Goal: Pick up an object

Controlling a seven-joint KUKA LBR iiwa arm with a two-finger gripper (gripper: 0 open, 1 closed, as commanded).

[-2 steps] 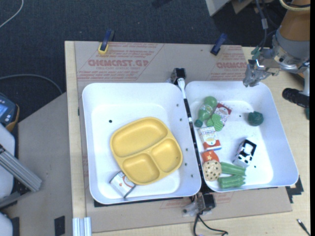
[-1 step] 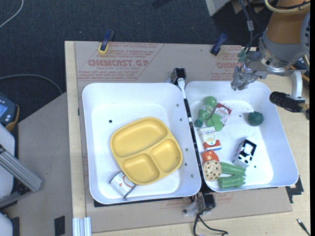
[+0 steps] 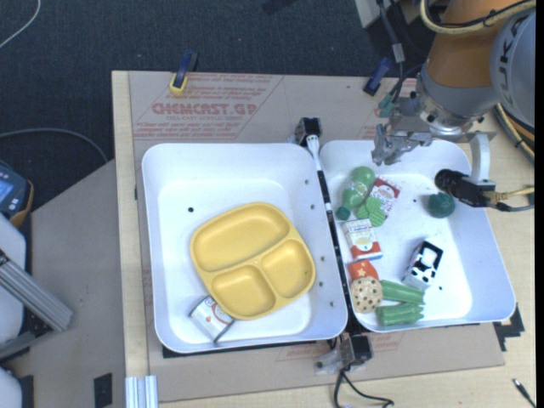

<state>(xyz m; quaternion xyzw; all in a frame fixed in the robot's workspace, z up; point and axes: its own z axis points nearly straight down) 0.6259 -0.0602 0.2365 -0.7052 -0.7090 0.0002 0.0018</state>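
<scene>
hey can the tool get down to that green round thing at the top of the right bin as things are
Probably yes. The tool hangs just above the far end of the right bin, close over the green round toy, and nothing lies on top of it, though a red-and-white packet touches its side.

Brown board (image 3: 212, 109), upper left of the frame: red print "CHEMCAST GP", smaller lines beneath too small to read
Packets in right bin: print illegible
</scene>
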